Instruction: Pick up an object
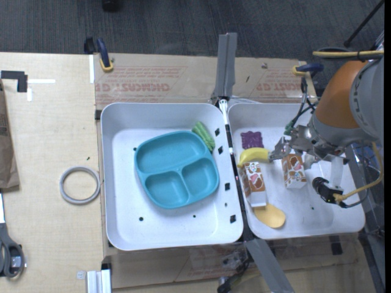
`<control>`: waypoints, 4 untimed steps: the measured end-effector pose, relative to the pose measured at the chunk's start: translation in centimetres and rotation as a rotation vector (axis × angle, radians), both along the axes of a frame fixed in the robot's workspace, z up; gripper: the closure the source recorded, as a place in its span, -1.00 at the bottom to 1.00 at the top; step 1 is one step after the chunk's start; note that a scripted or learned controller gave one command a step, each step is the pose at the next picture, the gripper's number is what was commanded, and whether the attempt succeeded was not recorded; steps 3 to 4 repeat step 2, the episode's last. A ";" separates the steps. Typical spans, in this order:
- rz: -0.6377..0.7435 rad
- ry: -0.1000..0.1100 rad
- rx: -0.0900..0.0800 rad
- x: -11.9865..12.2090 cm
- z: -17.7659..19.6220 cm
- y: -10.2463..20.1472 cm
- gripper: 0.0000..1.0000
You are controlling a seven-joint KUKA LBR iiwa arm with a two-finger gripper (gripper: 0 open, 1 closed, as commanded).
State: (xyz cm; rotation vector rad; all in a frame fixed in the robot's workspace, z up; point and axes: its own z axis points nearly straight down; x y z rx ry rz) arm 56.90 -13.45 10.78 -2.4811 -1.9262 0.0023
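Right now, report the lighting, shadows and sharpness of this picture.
Camera view: even, soft light, with no hard glare on the white bins; the blue divided plate casts only a faint shadow; focus is sharp across the bench; the arm's orange band looks slightly soft at the right; small carton labels are too small to read.

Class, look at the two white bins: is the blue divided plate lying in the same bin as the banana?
No: the blue divided plate lies in the left bin, while the banana lies in the right bin.

The grey arm (pixel 360 96) reaches in from the right, claw (pixel 294 156) lowered.
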 end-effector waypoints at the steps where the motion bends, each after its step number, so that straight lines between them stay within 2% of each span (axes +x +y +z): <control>1: 0.039 0.001 0.000 -0.3 -1.6 -0.5 -1.00; 2: 0.039 0.003 0.000 -0.4 -0.8 -0.5 1.00; 4: 0.039 0.003 0.000 -0.4 -0.8 -0.5 1.00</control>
